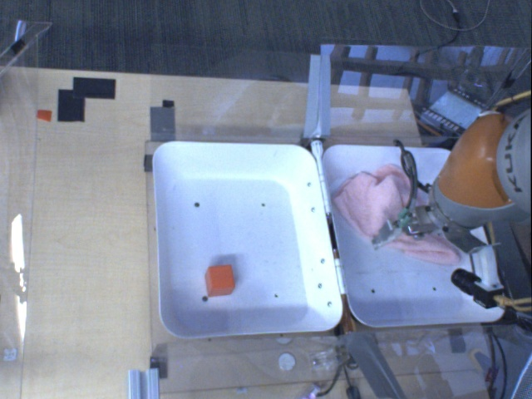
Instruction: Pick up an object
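Camera view: left bin (179, 223) holds orange block (220, 280); right bin (399, 306), pink cloth (374, 202).

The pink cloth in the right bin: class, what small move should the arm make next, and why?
Probably a short descent onto the pink cloth. The gripper sits over the cloth's lower edge in the right bin, and nothing shows the cloth held. The orange block lies far off in the left bin.
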